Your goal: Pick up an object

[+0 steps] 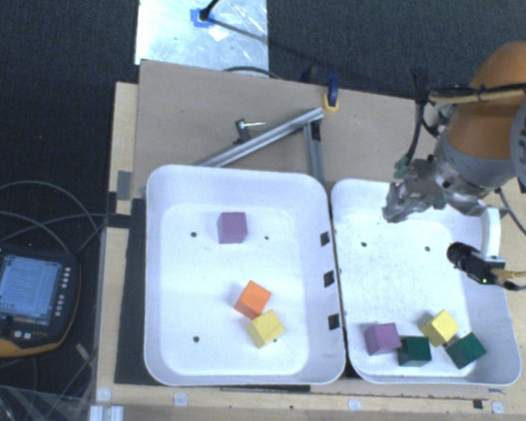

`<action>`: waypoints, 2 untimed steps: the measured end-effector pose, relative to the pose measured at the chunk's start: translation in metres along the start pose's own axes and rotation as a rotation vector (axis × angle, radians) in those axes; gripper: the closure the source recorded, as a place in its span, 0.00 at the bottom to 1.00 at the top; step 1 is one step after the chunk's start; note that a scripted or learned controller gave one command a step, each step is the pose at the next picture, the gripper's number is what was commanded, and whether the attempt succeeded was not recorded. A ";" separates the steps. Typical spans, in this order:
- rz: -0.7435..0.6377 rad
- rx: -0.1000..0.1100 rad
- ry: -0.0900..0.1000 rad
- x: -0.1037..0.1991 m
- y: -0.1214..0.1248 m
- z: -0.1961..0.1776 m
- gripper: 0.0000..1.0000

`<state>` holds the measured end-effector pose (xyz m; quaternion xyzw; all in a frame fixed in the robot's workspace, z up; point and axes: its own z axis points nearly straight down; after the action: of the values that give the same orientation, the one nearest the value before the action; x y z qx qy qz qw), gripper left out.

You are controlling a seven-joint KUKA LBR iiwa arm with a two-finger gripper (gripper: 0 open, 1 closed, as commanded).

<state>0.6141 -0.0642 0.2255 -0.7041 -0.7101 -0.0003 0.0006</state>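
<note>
Two bins sit side by side on the tabletop (152,111). The left bin (160,269) holds three blocks: one (232,227) near the back, two touching (259,314) nearer the front. In the right bin (500,343), four blocks (422,341) huddle along the front. The end effector (400,207) hangs over its back edge.

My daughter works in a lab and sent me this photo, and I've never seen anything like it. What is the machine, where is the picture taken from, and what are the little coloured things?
It is one photo from a camera fixed above a bench, looking down at a slant. The grey and orange shape at the right is a robot arm; its gripper hangs over the far end of the right bin, with nothing seen in it. Its job is picking up a block. The left bin holds a purple block, an orange block and a yellow block. The right bin's near end has five more: purple, yellow and three green. The handheld controller lies at the left.
</note>
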 end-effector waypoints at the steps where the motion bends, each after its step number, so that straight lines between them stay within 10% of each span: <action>1: 0.000 0.001 0.000 0.042 -0.030 -0.001 1.00; 2: -0.002 -0.001 0.001 0.091 -0.040 -0.003 1.00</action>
<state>0.5737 0.0266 0.2288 -0.7033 -0.7109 -0.0009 0.0009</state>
